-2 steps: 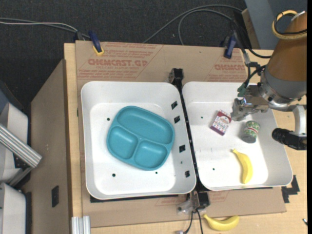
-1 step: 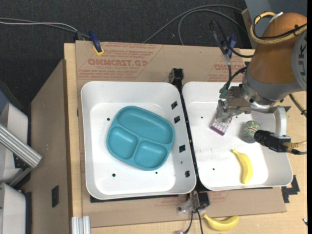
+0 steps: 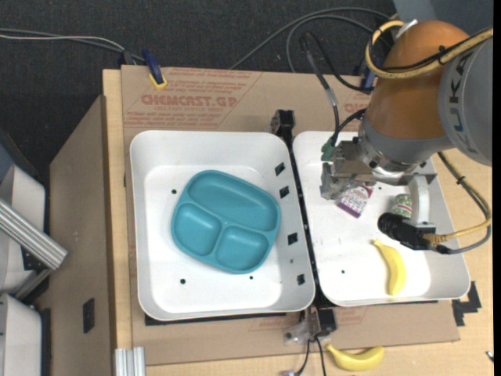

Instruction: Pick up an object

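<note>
Nearest me, a yellow plastic banana lies in the right white bin, long axis running near-to-far. Farther in, my gripper hangs directly over a small purple-and-white packet; how the jaws stand I cannot tell. The teal divided plate sits in the left bin.

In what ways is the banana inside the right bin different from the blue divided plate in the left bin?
The banana is yellow, while the blue divided plate is teal. The banana is a narrow curved piece lying near the right bin's front edge; the plate is wide, rounded and has three compartments, and it sits in the middle of the left bin. The banana is far smaller than the plate. Both lie flat on a white bin floor.
</note>
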